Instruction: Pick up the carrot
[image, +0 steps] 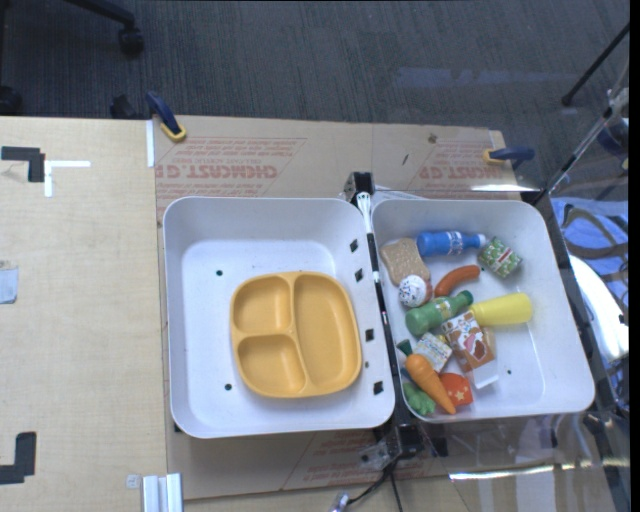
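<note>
The carrot (432, 382) is a small orange cone lying slantwise at the front left of the right bin (560, 300), its tip pointing toward the front right. It rests against a green vegetable (416, 398) and a red item (458, 388). A small printed carton (434, 351) sits just behind it.
The left bin (190, 300) holds a yellow divided plate (296, 333). In the right bin lie a blue bottle (449, 242), a slice of bread (404, 261), a white ball (412, 291), a red sausage (458, 278), a green bottle (438, 312), a yellow cylinder (504, 309) and snack packets (499, 258).
</note>
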